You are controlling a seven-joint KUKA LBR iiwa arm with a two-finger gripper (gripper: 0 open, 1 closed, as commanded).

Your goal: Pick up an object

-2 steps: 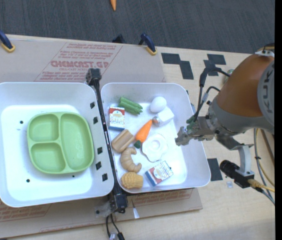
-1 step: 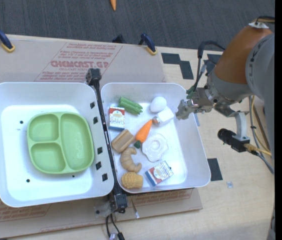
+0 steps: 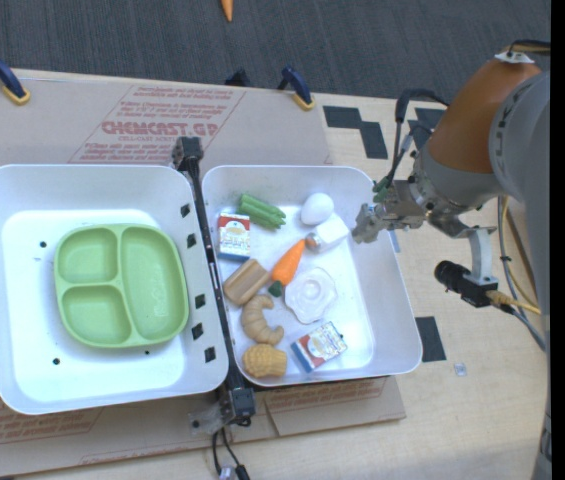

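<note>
Left bin [image 3: 2,268]: green tray [image 3: 122,285] | right bin [image 3: 387,308]: toy foods, carrot [image 3: 288,262] | claw [image 3: 370,223]: grip unclear

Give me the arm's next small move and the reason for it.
Probably shift the gripper left, in over the right bin. It sits at that bin's right rim, beside the white block and egg, with nothing seen held. Those two lie nearest, so either seems the easiest target.
</note>
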